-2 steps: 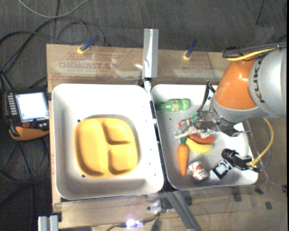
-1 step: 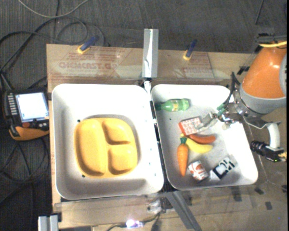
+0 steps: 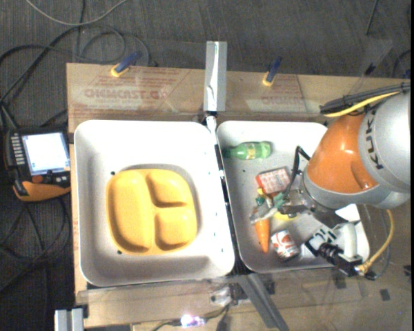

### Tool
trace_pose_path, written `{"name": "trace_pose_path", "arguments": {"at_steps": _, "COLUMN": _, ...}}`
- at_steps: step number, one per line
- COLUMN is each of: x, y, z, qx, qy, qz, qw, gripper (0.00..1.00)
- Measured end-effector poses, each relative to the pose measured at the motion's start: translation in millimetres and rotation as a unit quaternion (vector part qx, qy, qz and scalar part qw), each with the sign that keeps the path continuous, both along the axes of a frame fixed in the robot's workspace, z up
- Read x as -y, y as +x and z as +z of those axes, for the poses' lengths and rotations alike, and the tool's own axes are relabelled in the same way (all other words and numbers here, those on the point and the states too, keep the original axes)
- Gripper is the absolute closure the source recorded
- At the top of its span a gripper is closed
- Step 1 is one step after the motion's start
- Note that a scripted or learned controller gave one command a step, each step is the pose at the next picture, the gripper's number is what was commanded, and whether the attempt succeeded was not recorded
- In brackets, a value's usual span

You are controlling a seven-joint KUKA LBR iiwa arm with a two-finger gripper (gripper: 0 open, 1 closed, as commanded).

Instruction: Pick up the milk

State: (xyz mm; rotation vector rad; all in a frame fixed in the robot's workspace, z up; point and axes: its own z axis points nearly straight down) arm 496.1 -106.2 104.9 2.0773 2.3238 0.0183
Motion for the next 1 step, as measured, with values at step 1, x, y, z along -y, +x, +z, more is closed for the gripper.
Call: {"name": "trace_pose_path", "arguments": {"at_steps": 1, "x": 38.4, "y": 21.8, "z": 173.2, "qx": -0.013, "qy": 0.0022, "qz": 0.012, "qw": 0.9998, "gripper": 0.00}}
